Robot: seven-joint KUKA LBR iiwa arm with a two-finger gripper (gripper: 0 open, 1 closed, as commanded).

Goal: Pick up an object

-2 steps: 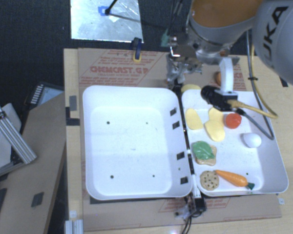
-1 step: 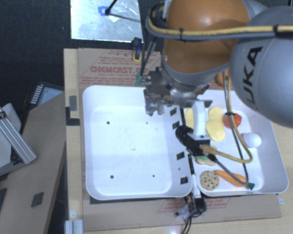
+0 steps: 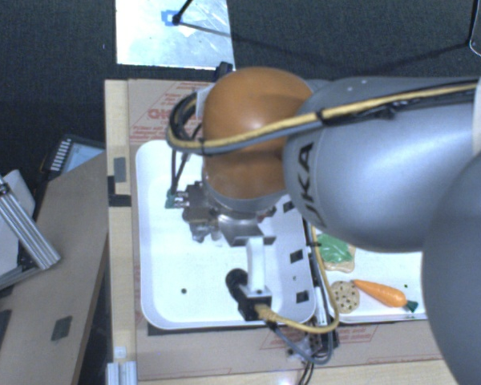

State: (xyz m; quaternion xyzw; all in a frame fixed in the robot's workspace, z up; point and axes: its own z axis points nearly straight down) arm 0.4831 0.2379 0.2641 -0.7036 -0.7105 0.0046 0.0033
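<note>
White left bin (image 3: 156, 295) beneath arm (image 3: 369, 175); carrot (image 3: 381, 293), cookie (image 3: 345, 297) right.

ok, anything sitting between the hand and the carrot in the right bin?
Cannot tell: the grey arm covers most of the right white bin. The orange toy carrot lies beside a round brown cookie, near the bin's front edge.

The worktop (image 3: 120, 239) is a pale brown board carrying two shallow white bins side by side: the left bin (image 3: 164, 295) and, touching it, the right bin (image 3: 385, 315), mostly hidden beneath the arm
</note>
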